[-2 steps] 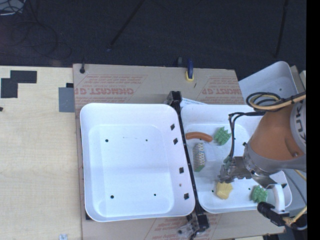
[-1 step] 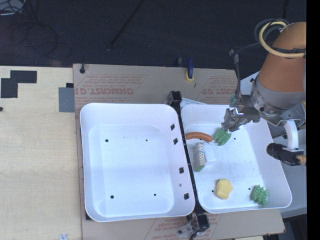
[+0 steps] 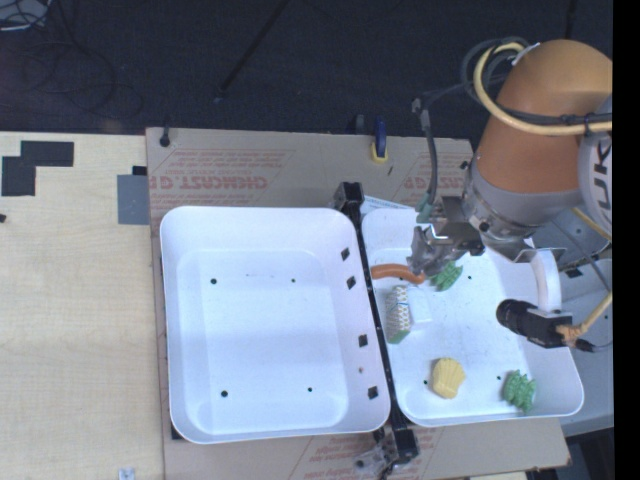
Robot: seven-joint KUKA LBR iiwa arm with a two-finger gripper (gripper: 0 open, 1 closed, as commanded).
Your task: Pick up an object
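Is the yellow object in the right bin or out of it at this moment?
In. The yellow object lies on the floor of the right bin, near its front edge, apart from the gripper.

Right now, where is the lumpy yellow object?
The lumpy yellow object lies in the right white bin, near its front edge, between the green leafy toy and the bins' divider.

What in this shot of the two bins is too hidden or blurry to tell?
- Gripper, camera view: the wrist above it hides its finger state.
- Green object beside it: partly under the gripper, shape unclear.
- Orange piece: one end hidden by the gripper.
- Pale ridged object: too blurred to identify.
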